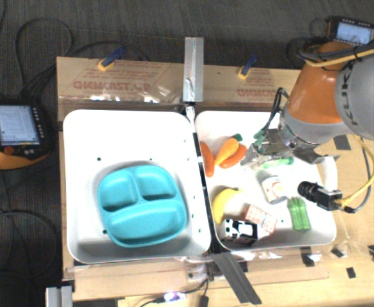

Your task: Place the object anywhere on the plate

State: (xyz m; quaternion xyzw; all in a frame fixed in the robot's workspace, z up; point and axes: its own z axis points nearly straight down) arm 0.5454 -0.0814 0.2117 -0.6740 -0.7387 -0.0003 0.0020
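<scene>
Camera view shows, nearest, the box [240, 231], the carton [261, 219] and the banana [222, 201] lying loose in the right bin [327, 235]. In the left bin [78, 171] the plate [142, 206] waits, well apart. Farther back the carrot [229, 151] lies just beside the gripper [263, 153], which hangs low over that bin, probably to pick; whether its claw is open or closed, I cannot tell.

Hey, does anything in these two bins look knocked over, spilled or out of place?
Nothing looks spilled or broken. The blue plate sits flat in the left bin. In the right bin, the small white bottle and green bottle lie on their sides among loosely scattered toys.
</scene>
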